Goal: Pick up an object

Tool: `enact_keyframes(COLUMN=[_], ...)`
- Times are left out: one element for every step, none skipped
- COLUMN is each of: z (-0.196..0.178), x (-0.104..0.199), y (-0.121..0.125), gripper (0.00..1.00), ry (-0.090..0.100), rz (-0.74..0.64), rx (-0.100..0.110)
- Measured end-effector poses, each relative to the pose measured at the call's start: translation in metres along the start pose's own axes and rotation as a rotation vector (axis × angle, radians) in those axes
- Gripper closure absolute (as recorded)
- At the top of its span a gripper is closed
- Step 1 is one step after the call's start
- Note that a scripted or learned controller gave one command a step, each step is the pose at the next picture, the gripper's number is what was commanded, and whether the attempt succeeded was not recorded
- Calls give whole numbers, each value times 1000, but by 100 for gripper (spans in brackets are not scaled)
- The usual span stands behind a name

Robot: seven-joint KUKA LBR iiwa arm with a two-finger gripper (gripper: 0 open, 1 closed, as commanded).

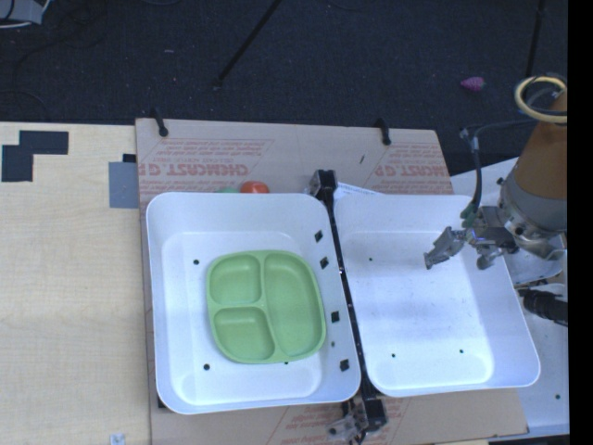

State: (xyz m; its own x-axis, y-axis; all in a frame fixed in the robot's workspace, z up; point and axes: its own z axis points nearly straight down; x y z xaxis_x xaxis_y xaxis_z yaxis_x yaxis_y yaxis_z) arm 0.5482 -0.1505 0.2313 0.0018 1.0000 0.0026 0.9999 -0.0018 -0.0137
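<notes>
While the arm (542, 170) reaches in from the right, its claw (460, 249) hangs over the right bin's (435, 364) upper right part, fingers spread apart and holding nothing. A green three-section tray (266, 306) lies flat in the left bin (176, 378). Behind that bin, something small and orange-red (254, 188), perhaps a ball, peeks over the rim on the desk (65, 295).

Robotics lab — white bins (176, 248) on cardboard-covered bench (278, 156)
</notes>
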Motion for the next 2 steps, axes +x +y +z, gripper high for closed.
enact_keyframes(z=[-6, 42], x=[0, -1], y=[2, 10], gripper=[0, 0], ry=[-2, -1], rz=[-2, -1], rx=[-10, -6])
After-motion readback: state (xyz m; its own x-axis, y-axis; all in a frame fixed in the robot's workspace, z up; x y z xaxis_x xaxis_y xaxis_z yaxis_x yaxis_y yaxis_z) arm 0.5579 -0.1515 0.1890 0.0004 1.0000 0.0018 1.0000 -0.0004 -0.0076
